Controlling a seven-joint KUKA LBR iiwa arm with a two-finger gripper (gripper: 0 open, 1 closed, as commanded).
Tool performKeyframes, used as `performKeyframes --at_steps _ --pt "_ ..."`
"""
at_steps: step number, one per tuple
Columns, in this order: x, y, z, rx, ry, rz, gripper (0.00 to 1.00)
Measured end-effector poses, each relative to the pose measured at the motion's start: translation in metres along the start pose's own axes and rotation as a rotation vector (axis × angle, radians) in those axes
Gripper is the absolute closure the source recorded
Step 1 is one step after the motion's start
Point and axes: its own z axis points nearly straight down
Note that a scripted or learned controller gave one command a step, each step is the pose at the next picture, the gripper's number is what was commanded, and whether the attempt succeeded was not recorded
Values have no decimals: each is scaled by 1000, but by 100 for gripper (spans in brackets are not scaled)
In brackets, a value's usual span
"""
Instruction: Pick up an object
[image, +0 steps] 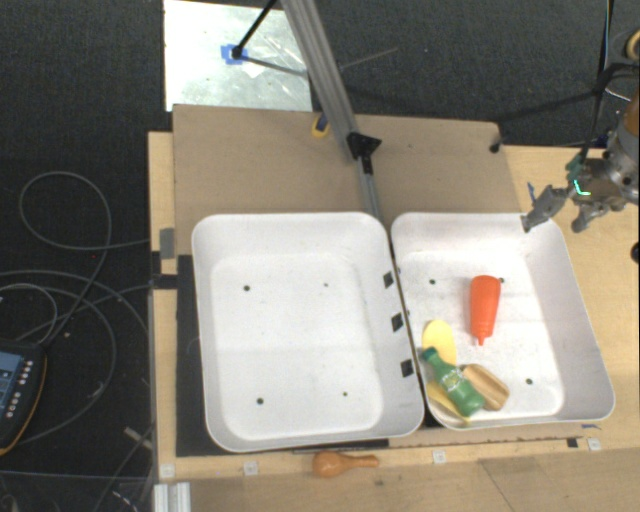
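Observation:
In the right bin (560, 300) lie an orange carrot-shaped object (484, 305), a yellow banana-like piece (439, 342), a green bottle (452, 384) and a tan bun-shaped piece (488, 386). The last three crowd the bin's near left corner. My gripper (561, 210) hangs at the far right, above the right bin's back right corner, well away from every object. Its two fingers stand apart, with nothing between them.
The left bin (210, 330) sits beside the right one. An orange-tan pear-shaped object (342, 462) lies on the bench in front of the bins. A grey pole (335, 90) slants in from the top. Cables run across the floor at left.

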Motion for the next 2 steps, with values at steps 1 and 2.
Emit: performKeyframes --at_steps 1,2 --pt "0 1 -2 -3 -2 -3 0" --pt "1 11 47 0 -1 -2 0"
